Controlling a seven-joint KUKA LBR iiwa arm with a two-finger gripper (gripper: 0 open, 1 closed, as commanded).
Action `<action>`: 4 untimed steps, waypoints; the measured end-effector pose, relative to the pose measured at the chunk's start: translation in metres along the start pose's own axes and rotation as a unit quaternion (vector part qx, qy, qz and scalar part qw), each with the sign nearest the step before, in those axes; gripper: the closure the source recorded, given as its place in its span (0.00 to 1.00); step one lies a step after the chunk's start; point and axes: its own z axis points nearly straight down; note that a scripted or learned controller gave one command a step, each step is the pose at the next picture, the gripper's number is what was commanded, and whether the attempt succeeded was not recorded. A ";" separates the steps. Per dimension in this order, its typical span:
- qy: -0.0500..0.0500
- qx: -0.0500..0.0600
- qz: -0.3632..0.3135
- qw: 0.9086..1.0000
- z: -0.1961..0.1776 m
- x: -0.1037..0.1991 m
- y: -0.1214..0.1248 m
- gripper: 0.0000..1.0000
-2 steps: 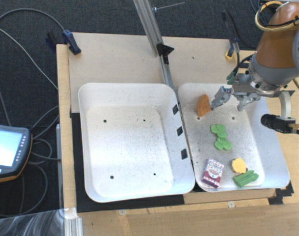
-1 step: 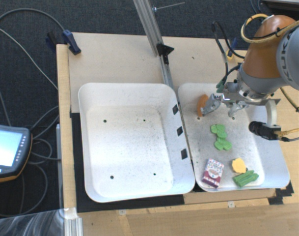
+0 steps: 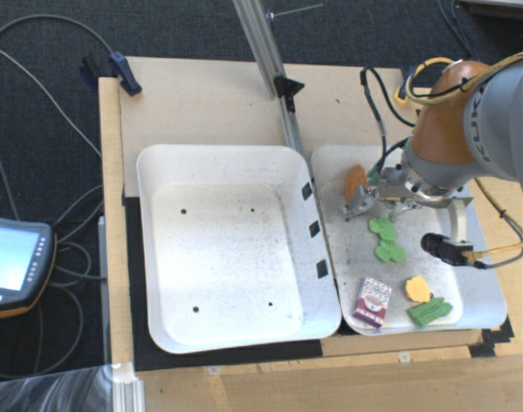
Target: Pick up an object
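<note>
My tool (image 3: 361, 202) sits in the right bin (image 3: 493, 294), touching an orange piece (image 3: 355, 179) at its tip; grip state unclear. Green piece (image 3: 386, 239) lies just below.

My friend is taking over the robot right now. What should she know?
Gripper: low in the right bin, at its far left side, right beside the orange object; whether it grips it can't be told.
Other things in that bin: green toy in the middle, yellow piece, green bundle and small pink packet along the near edge.
Done: nothing visibly lifted.
Left: grasp an object and raise it.
</note>
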 end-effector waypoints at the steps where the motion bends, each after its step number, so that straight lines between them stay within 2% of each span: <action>1: 0.000 -0.005 -0.001 1.000 -0.015 0.001 0.003 1.00; 2: -0.002 -0.009 -0.001 1.000 -0.080 -0.001 0.007 1.00; 4: -0.002 -0.008 -0.002 1.000 -0.165 0.007 0.011 1.00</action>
